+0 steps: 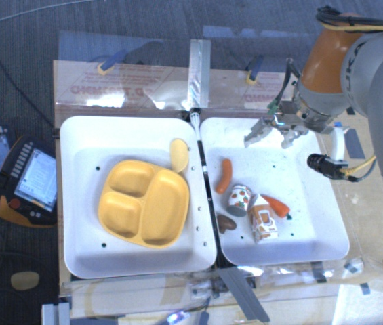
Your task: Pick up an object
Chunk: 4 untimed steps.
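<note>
We see a small white-and-orange carton [264, 222], its print too small to read, lying in the right bin [327, 246] beside an orange carrot [278, 207]. The pincer [272, 135] hovers above, spread wide, holding nothing.

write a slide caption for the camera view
Open gripper hovers over the right bin of small toys; yellow tray fills the left bin.

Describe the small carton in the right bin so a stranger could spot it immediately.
Look in the right bin, below the gripper. In the cluster of small items near its lower left lies the carton, beside an orange carrot. It is the only boxy piece there, white with orange-red markings and a peaked top.
</note>
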{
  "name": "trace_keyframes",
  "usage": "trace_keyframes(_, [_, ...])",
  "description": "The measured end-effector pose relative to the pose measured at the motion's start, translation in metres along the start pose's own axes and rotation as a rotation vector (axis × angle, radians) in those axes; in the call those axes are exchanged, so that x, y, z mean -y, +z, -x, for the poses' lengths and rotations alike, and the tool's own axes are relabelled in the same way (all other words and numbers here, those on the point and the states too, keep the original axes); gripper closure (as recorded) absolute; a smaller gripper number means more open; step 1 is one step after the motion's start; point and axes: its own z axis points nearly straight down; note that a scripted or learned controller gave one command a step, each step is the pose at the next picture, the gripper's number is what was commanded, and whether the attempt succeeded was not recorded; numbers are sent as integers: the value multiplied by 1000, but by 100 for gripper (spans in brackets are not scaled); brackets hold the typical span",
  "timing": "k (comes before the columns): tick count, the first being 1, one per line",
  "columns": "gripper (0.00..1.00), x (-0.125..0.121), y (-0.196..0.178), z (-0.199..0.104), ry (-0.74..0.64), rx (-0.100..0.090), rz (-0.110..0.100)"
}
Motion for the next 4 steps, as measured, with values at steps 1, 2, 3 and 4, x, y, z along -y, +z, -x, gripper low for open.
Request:
trace_keyframes(1, [0,47,93,-10,115,3,9])
trace_keyframes(2, [0,114,94,-7,312,1,25])
trace_keyframes(3, [0,144,94,-15,216,5,31])
trace_keyframes(4, [100,141,83,-14,217,3,34])
